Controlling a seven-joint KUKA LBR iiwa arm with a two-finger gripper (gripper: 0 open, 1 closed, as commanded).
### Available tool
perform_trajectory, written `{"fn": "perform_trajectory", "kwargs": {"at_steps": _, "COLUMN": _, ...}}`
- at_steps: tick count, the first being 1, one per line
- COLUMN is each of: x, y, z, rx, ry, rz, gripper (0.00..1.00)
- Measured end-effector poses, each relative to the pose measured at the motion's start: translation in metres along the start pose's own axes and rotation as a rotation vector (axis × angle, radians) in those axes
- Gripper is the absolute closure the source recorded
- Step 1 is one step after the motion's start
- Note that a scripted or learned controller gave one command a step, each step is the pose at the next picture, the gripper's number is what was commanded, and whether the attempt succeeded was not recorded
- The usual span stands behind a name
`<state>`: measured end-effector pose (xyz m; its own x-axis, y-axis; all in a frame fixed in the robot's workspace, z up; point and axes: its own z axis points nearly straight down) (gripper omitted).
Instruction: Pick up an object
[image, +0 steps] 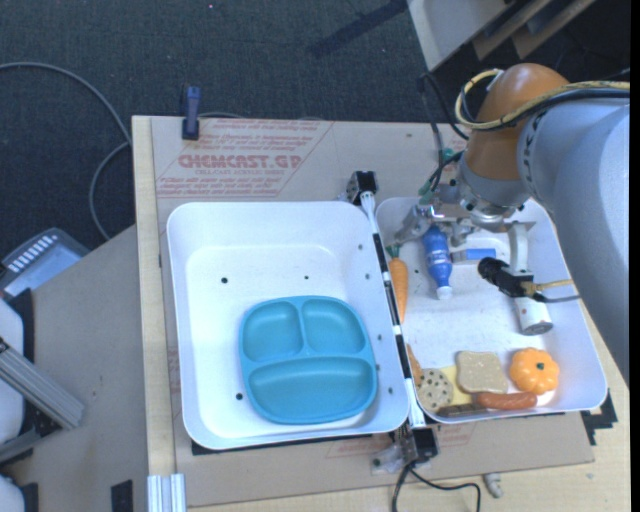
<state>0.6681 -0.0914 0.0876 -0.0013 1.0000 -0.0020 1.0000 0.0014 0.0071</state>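
Your gripper (440, 220) sits low over the far end of the right-hand bin (470, 330), at the tip of the grey arm that reaches in from the view's right. You cannot tell from this angle how far open it is, or whether it has hold of anything. Right under it lies a blue bottle (437, 258) with a white cap. The bottle's blue end is tucked up against the gripper and its capped end points toward the near side of the bin. Whether the two are touching is not clear to you from above.

Along the same bin's left wall you see an orange carrot (398, 285) lying lengthwise, just beside the bottle but apart from it. At the near end of the bin a small group of food toys is gathered. A round speckled cookie (432, 388) sits in the near left corner, and a slice of bread (481, 372) lies just beside it. An orange pumpkin (534, 370) is to the right of the bread, and a reddish sausage (505, 401) lies along the near wall in front of both. All of these are well apart from the gripper.

In the left-hand bin (260, 260) you have a blue divided plate (308, 358), flat on the floor toward the near side, with two small compartments farther from you and one large compartment nearer
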Motion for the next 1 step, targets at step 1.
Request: {"fn": "perform_trajectory", "kwargs": {"at_steps": 1, "x": 0.0004, "y": -0.0009, "z": -0.0080, "rx": 0.003, "ry": 0.001, "rz": 0.000, "gripper": 1.00}}
